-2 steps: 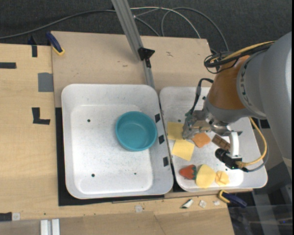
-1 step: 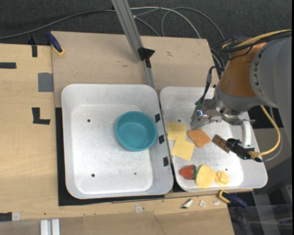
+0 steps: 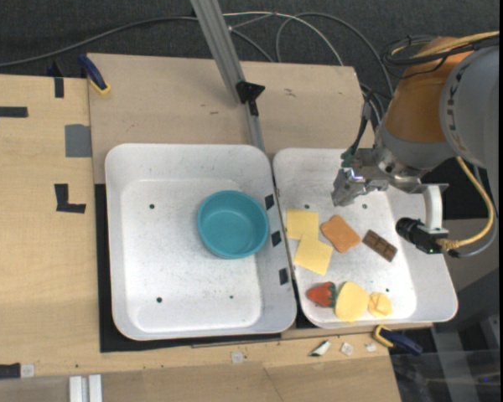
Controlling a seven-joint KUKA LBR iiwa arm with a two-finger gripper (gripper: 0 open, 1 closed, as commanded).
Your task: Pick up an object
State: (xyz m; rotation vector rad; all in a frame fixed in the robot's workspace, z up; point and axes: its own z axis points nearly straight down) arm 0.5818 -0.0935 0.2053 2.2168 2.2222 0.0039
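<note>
My gripper (image 3: pixel 346 193) hangs over the upper middle of the right bin (image 3: pixel 427 304), with nothing visible between its fingers. Just below it lies an orange-brown piece (image 3: pixel 341 234). Two pale yellow squares (image 3: pixel 301 224) (image 3: pixel 313 256) lie to its lower left. A dark brown bar (image 3: pixel 380 244) rests to the right of the orange piece. Along the bin's front edge sit a red item (image 3: pixel 321 293), a yellow rounded piece (image 3: pixel 350 301) and a small yellow piece (image 3: pixel 380 305).
The left bin (image 3: pixel 134 224) holds a teal bowl (image 3: pixel 231 224) near its right side. A grey metal post (image 3: pixel 226 53) slants down to the gap between the bins. Cables loop behind the right bin. A black camera unit (image 3: pixel 419 234) juts from the wrist.
</note>
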